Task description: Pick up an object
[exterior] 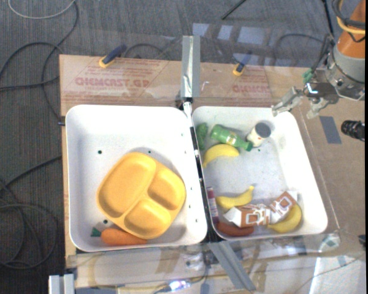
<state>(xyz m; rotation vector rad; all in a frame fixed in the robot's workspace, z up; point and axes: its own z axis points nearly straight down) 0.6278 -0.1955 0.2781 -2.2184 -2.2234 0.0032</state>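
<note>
My gripper point(299, 105) hangs over the back right corner of the right bin point(314, 182), open, with nothing between its fingers. Just below and left of it, a small grey-white cup point(261, 130) lies in the bin, touching the cap end of a green bottle point(224, 136). A yellow banana point(220, 152) rests under the bottle. Near the front lie a second banana point(237, 198), a brown and white carton point(261, 214), a yellow fruit point(289, 220) and a red piece point(232, 229).
The left bin point(80, 164) holds a yellow divided plate point(142, 195) and an orange carrot point(119, 237) at its front. A metal rail point(188, 66) runs between the bins at the back. Cables lie on the floor to the left.
</note>
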